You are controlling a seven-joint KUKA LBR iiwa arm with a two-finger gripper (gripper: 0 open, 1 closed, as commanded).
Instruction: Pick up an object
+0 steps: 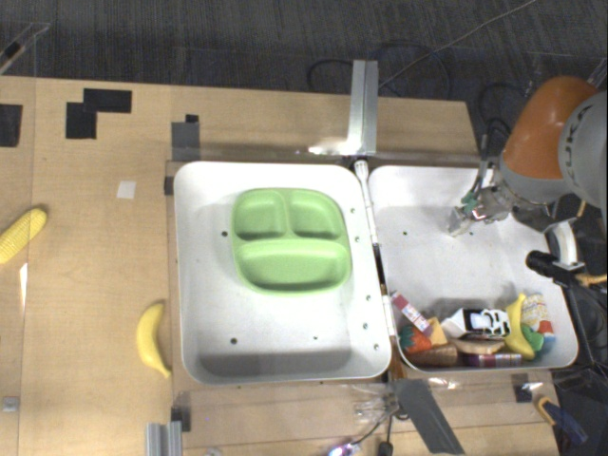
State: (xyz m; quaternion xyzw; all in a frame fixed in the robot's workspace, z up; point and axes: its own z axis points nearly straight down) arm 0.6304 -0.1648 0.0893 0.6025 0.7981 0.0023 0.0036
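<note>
Toys lie heaped along the near wall of the right bin: a toy banana, a small black-and-white carton; they look light, stiff and smooth, best pinched across a narrow side. Above that bin's bare far floor hangs the pincer, carrying nothing I can see, its opening hard to tell. On the wooden counter the left bin holds a green divided plate.

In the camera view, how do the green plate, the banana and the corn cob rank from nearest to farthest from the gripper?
From the gripper:
1. Green plate, in the left bin.
2. Banana, on the bench, left of that bin.
3. Corn cob, at the bench's far left edge.
</note>
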